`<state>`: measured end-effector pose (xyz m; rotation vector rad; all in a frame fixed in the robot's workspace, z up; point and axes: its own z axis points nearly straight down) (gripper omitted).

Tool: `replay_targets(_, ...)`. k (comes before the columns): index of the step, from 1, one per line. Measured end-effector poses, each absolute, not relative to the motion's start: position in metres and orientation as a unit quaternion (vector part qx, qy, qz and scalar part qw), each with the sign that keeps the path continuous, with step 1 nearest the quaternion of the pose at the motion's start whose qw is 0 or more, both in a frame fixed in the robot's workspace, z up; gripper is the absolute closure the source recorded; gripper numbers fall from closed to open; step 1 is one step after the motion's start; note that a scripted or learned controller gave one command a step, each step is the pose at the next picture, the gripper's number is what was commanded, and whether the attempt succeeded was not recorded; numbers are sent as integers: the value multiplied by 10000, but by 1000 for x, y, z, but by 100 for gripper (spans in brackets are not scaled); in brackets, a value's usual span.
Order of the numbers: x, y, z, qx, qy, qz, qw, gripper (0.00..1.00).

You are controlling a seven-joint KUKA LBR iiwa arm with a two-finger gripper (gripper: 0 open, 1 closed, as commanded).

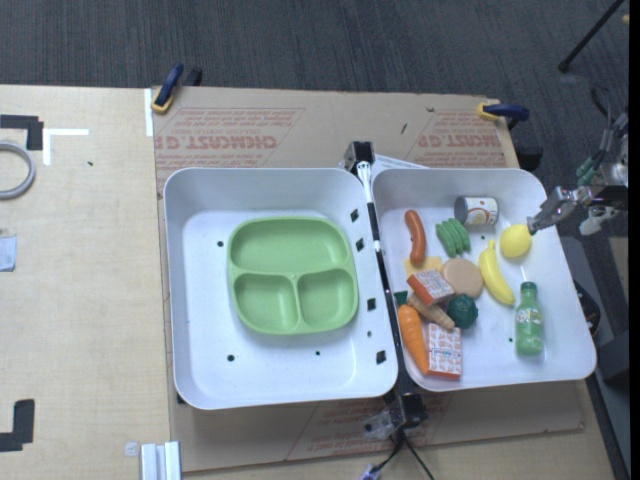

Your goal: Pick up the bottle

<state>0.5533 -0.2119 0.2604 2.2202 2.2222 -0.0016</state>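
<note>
At the far left of the frame the pale worktop (80,298) carries only a few taped marks and small fittings. Moving right, the left bin (190,268) holds a green divided plate (294,275) with three compartments, all bare. Two clips at the middle of the frame join this bin to the right bin (570,268), where the toys crowd together.

Along that bin's left side lie a carrot (411,336), a red sausage (416,235) and a small carton (445,353), with a broccoli floret (462,311) and a round biscuit-coloured piece (463,275) just beside them. Further right come green beans (453,236), a small can (478,211), a banana (494,273) and a lemon (515,241).

The bottle (528,319) is green with a labelled body and lies in the lower right part of the right bin, its long axis running nearly up and down the frame, cap toward the top. It sits clear of the other toys, with the banana its nearest neighbour to the upper left.

The claw (548,215) hovers at the upper right edge of the same bin, just beside the lemon. Whether it is open or closed I cannot tell; it grips nothing that I can see. The bottle lies below it in the frame and slightly left, so the coming move likely calls for travel down the frame along the bin's right side, closing across the bottle's narrow width.
</note>
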Motion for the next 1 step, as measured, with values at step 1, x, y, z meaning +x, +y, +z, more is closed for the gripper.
replay_targets(1,554,-212,270,7058,7084,-8,9,100)
